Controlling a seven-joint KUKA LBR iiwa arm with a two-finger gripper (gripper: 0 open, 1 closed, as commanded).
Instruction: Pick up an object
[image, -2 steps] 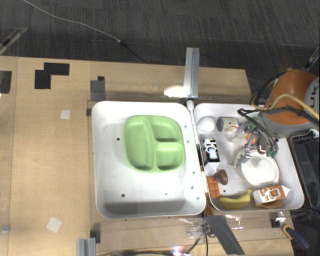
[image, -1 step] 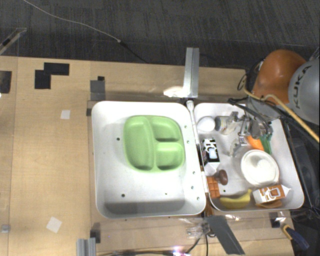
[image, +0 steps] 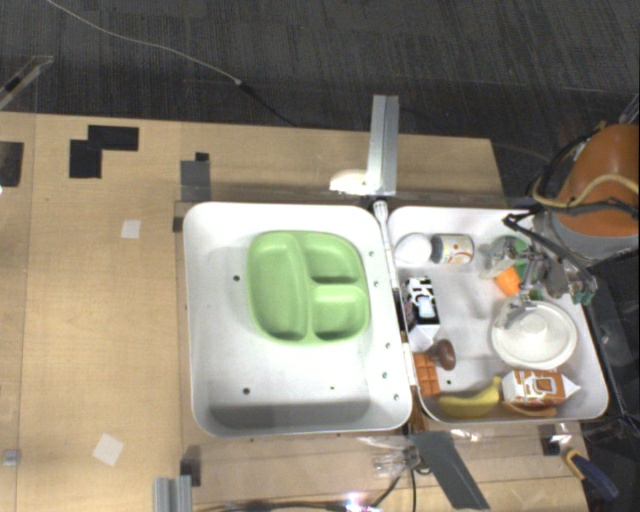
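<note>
Where dark carpet (image: 300, 50) ends, wooden bench (image: 90, 330) — two white bins (image: 300, 400).

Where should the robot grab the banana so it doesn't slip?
Probably at the middle of the banana, coming straight down from above. It lies flat near the front wall of the right bin, curved, with a small carton close at its right end, so fingers would best close across its narrow width.
</note>
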